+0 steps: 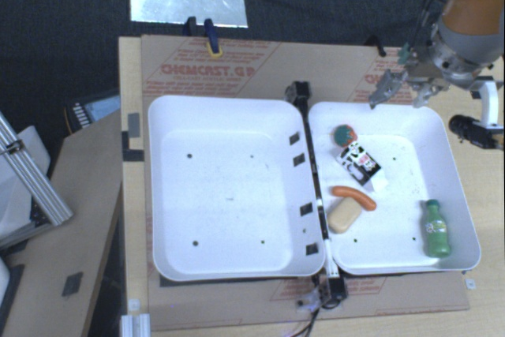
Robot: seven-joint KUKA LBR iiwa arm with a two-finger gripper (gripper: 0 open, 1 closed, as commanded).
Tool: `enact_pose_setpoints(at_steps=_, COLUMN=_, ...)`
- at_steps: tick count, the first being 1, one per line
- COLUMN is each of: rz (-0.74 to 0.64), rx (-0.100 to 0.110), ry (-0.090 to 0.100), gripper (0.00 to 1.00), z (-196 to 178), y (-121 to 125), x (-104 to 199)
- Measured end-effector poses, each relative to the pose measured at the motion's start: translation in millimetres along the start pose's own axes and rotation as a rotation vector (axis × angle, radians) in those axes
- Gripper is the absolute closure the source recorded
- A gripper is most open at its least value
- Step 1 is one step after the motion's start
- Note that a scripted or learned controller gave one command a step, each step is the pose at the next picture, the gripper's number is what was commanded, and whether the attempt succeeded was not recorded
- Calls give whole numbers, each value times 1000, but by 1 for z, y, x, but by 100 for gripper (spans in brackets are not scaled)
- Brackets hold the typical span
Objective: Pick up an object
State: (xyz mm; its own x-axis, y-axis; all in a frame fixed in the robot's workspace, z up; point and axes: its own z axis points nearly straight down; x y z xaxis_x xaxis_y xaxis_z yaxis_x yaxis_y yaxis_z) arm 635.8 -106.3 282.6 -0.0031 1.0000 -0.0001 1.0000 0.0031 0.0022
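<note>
End effector [404,91], fingers spread and holding nothing, hangs above the right bin's [454,162] far rim, arm cropped.

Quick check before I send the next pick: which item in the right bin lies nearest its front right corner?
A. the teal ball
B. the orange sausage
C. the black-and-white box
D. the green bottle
D: the green bottle lies by the right bin's front right corner, while the other three sit toward the divider side.
</note>
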Motion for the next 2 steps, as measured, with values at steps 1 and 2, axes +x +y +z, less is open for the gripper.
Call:
enact_pose_setpoints(at_steps=1, rz=-4, rx=8, ry=1, gripper=0, z=91, y=32, x=13)
enact_pose_setpoints(at_steps=2, rz=3, rx=13, ry=2, gripper=0, z=200, y=-3, x=9)
